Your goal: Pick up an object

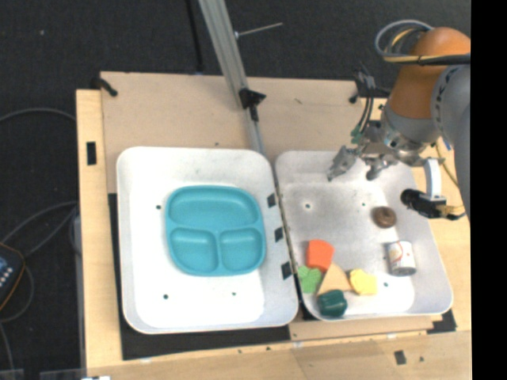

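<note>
I take the right-hand shallow white bin (313, 182) as my landmark and place everything against it. My two-finger gripper (354, 165) hangs over that bin's far edge, toward its right corner, fingers spread apart with nothing between them.

No object is assigned, so I judge the small brown round disc (385, 217) the likeliest target: it lies nearest the claw, toward the bin's near side and slightly right of the fingers, alone on bare floor. Being round, it has no long axis, so any wrist angle should serve. Just beyond it, toward the bin's near-right, a short white and red can (401, 257) lies on its side, its long axis running roughly along the bin's right wall; the fingers would have to close across that axis.

The rest crowd the bin's near edge: an orange block (320, 253), a light green piece (308, 279), a tan wedge (336, 279), a yellow lump (364, 282) and a dark green block (332, 302), touching or almost touching one another, the dark green one hard against the rim. I expect poor finger room there.

The middle of the bin is bare, which gives open room to descend. A black fitting (421, 202) reaches in over the bin's right wall, near the disc, so I would approach from the bin's centre. The turquoise divided plastic tray (214, 229) sits in the other bin, left of my landmark.
</note>
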`<state>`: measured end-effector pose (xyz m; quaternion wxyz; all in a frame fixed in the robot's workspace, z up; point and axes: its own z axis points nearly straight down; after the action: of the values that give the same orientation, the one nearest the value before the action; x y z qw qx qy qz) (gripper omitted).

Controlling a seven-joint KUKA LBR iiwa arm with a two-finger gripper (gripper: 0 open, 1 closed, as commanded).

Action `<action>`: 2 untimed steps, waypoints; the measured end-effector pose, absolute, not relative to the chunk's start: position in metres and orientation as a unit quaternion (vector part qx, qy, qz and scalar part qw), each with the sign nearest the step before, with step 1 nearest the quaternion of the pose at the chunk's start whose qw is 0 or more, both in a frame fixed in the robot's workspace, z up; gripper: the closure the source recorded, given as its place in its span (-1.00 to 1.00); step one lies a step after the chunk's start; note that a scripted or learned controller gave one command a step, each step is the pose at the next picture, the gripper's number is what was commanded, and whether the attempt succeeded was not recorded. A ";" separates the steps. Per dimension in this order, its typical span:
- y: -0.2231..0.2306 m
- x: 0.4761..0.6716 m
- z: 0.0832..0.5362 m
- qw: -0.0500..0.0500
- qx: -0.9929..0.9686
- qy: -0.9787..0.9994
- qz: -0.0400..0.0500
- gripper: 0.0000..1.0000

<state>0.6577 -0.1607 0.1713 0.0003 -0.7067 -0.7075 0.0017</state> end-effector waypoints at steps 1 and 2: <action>-0.154 0.655 0.112 0.001 -0.706 -0.708 0.002 -1.00; -0.155 0.655 0.101 -0.001 -0.706 -0.708 0.001 -1.00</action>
<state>0.6549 -0.1547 0.1010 -0.0007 -0.7065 -0.7077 0.0012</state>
